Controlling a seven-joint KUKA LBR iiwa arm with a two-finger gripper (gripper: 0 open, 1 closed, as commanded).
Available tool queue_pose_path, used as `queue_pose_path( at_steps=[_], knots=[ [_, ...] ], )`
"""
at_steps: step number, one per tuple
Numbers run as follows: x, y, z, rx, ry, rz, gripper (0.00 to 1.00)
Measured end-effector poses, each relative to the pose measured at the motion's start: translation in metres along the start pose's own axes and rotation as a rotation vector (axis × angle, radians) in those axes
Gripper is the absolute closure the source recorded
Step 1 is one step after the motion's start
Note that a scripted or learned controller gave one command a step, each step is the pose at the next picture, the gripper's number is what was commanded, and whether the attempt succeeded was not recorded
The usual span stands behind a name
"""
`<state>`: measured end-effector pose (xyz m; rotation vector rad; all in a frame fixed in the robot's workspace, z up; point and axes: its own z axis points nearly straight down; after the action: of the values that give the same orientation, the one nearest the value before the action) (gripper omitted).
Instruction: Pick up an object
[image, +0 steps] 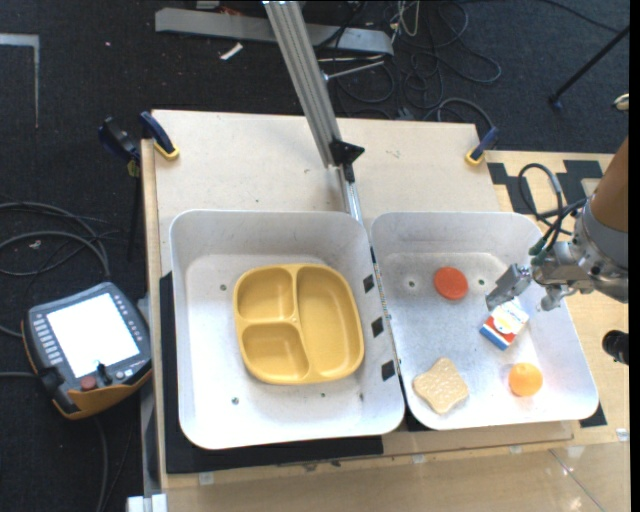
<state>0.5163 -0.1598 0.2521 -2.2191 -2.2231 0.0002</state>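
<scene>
Camera view: carton just below/left of gripper, right bin.

Arm: cut off by the right edge; just the wrist end and a strip of its body are in frame.

Gripper: small and dark against the bin; finger spacing cannot be made out.

Carton: small white and blue box with printed markings too small to read; its upper end sits right at the gripper's tip, and contact cannot be judged.

Right bin: far right rim partly covered by the arm.

Pendant: screen washed out to a white glare, content unreadable.

Metal post: top cut off at the upper edge.

Floor cables: run out past the top edge.
</scene>
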Motion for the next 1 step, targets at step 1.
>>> queue_pose_path(
  at_steps=[1],
  knots=[
    [-0.0001, 0.0000, -0.0001, 0.000, 0.000, 0.001, 0.00]
  ],
)
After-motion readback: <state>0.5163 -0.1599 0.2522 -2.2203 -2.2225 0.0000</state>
